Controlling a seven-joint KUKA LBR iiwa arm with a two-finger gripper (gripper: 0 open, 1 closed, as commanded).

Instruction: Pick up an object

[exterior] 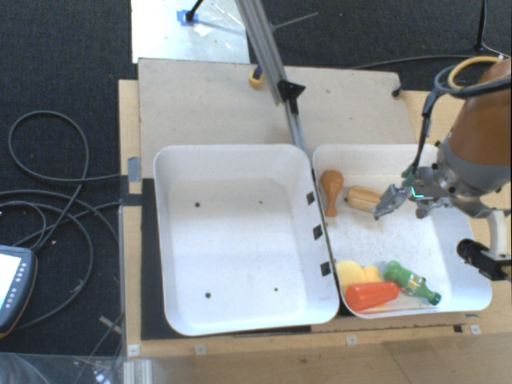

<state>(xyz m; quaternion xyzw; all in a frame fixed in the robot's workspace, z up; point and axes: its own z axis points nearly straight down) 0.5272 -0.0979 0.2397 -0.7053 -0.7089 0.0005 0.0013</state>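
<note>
In the right bin (448, 250) lie a brown wooden pestle-like piece (330, 189), a tan wooden cylinder (362, 198), a yellow toy (358, 274), a red-orange carrot-like toy (371, 295) and a green bottle (410, 282). My gripper (390, 202) hangs over the upper part of that bin, just right of the tan cylinder. Its fingers stand apart with nothing between them.
The left bin (188, 238) lies beside the right one, with a black-tabbed divider edge (318, 232) between them. A metal pole (268, 50) slants over the bench's back. Cables and a tablet (14, 282) lie on the floor at left.
</note>
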